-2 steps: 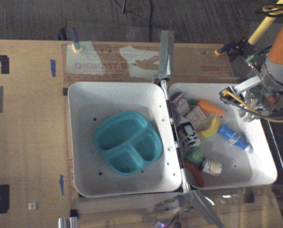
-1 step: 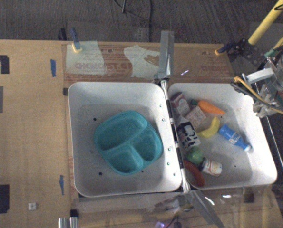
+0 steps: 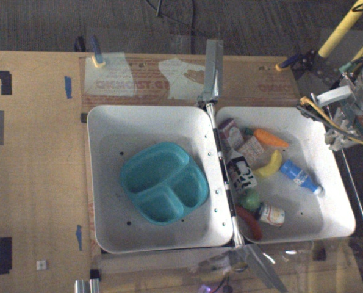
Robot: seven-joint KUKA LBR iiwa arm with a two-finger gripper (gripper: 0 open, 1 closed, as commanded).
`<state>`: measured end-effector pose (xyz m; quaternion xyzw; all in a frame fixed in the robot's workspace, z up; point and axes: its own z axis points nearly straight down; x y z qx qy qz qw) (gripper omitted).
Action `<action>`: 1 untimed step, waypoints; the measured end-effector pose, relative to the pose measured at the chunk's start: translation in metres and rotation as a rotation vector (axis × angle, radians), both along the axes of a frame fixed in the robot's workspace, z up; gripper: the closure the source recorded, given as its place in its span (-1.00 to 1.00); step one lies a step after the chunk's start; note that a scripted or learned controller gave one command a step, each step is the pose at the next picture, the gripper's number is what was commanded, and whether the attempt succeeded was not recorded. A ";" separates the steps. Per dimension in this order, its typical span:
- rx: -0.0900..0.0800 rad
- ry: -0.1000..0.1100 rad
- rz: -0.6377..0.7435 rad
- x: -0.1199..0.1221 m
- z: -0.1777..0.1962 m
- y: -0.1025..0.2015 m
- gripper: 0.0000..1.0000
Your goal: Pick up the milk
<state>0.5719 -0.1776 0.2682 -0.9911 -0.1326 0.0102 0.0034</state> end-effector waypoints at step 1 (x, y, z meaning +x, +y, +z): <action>-0.003 -0.012 -0.048 0.016 0.150 -0.038 1.00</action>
